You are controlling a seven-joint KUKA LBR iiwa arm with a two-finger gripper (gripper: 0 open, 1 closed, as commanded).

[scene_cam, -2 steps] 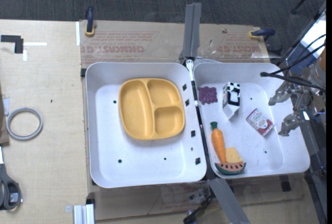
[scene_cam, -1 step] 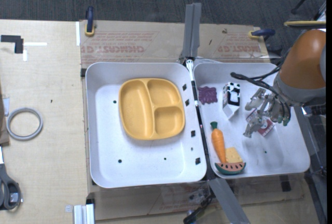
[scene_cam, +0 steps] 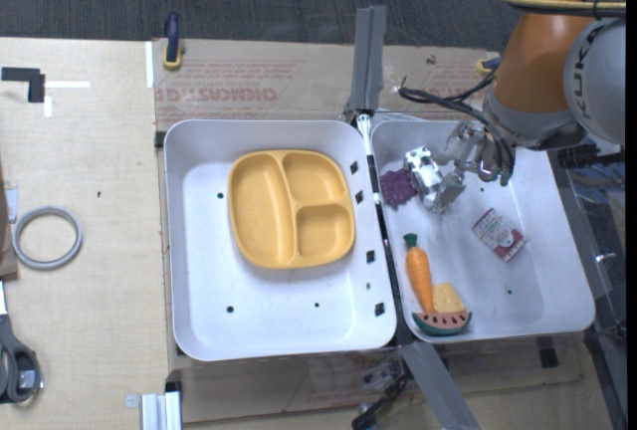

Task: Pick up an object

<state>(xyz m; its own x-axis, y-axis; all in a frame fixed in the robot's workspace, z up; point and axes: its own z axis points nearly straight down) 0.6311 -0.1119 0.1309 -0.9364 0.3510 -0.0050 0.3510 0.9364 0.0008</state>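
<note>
In the right bin point(scene_cam: 557, 219) my gripper point(scene_cam: 434, 181) reaches in from the right, its metal fingers low over the bin's upper left part. A purple grape bunch point(scene_cam: 397, 186) lies just left of the fingertips, touching or nearly so. Nothing shows between the fingers. An orange carrot point(scene_cam: 418, 277) lies lower along the bin's left side. Below it sit a yellow piece point(scene_cam: 449, 298) and a watermelon slice point(scene_cam: 442, 322). A small red and white packet point(scene_cam: 498, 233) lies to the right of the gripper.
The left bin point(scene_cam: 199, 279) holds a yellow divided plate point(scene_cam: 291, 208). A grey divider bar point(scene_cam: 366, 60) runs up between the bins. On the bench at left lie a tape roll point(scene_cam: 44, 237) and scissors point(scene_cam: 17, 368).
</note>
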